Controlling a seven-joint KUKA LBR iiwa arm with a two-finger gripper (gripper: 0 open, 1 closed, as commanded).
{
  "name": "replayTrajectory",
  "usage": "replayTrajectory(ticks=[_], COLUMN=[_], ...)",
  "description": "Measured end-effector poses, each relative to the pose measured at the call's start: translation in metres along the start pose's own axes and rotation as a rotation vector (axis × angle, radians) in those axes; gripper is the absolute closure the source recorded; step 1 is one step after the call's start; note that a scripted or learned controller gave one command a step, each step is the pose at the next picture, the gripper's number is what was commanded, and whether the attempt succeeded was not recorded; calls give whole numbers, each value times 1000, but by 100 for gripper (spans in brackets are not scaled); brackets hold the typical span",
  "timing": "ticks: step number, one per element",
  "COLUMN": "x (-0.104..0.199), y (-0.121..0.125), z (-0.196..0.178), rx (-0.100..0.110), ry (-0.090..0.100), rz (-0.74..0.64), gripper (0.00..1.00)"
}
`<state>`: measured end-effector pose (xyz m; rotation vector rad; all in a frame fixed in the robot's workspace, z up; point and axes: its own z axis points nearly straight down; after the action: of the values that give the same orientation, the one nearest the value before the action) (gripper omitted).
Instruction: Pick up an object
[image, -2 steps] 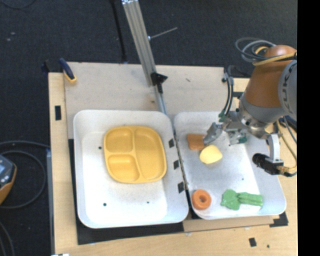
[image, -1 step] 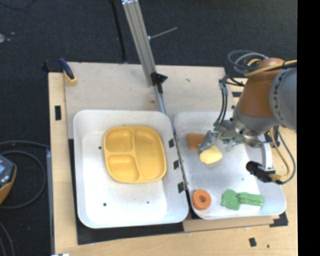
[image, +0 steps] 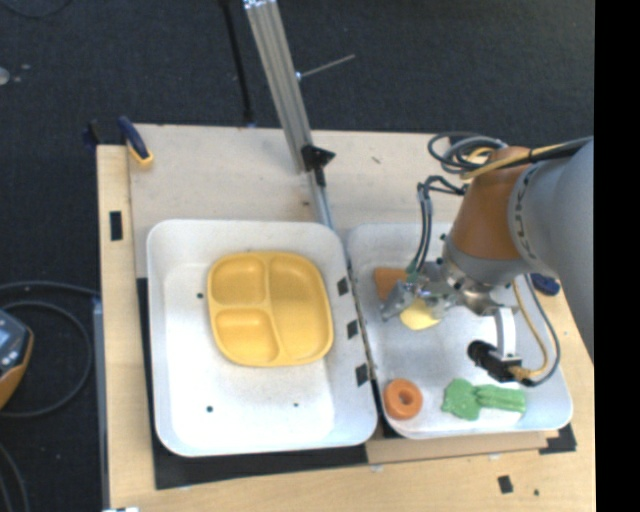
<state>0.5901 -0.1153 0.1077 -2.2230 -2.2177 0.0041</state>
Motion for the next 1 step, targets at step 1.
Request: replayTrajectory(ticks=[1], x=[-2], y=[3], z=[3], rx=[-10], ry=[-3], rz=[2], gripper=[0])
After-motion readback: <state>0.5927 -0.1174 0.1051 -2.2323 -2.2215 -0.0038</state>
